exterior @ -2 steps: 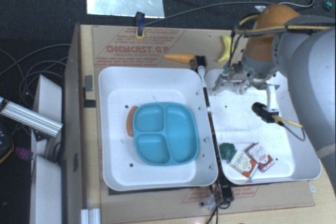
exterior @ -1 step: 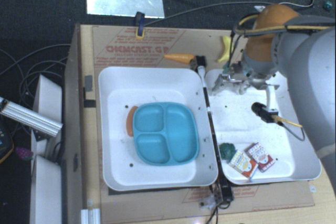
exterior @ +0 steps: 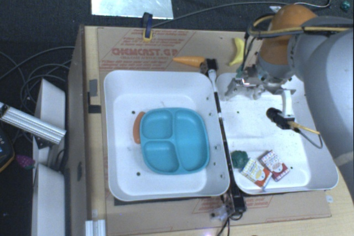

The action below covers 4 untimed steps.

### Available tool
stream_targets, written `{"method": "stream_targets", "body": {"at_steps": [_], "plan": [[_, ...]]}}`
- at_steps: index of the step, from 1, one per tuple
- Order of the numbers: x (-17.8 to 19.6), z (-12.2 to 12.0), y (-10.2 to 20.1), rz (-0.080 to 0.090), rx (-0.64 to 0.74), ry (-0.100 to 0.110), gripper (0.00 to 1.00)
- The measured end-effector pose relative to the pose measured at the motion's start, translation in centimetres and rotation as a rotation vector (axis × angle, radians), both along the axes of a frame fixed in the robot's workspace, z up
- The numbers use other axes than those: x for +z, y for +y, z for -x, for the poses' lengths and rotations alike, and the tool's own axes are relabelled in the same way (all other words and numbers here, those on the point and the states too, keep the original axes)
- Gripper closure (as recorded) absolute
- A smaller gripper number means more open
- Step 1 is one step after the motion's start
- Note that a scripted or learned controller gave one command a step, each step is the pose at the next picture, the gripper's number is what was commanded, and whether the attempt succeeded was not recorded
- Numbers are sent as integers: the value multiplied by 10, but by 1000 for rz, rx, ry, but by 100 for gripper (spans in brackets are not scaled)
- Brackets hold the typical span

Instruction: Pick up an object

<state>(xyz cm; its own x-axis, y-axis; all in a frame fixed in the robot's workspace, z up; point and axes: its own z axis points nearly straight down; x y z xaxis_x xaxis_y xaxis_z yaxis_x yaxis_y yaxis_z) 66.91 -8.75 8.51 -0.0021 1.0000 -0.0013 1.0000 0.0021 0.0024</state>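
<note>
My gripper hangs low over the far end of the right bin, close to the divider between the 2 bins. Whether it is apart or together cannot be told from this angle, and no object can be seen in its grip.

The likely pickings lie well apart from it, at the near end of the same bin. There are 3 of them in a cluster: a green lump, a yellow packet just beside that, and a red packet touching the yellow one.

On the other side of the divider, a blue plate sits in the left bin with an orange sausage against its far edge. Beyond the gripper, on the counter, rest a carrot and a banana.

By my reading the task is at its start, in the approach, with the bin floor beneath the gripper bare. The next move calls for travel toward the cluster, a pick of 1 item, then a straight descent.
</note>
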Motion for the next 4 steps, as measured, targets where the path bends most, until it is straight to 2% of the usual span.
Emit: {"method": "stream_targets", "body": {"at_steps": [1, 2, 4], "plan": [[11, -1, 0, 0, 2, -3, 100], [11, -1, 0, 0, 2, -3, 0], [0, 0, 1, -1, 2, 0, 0]]}}
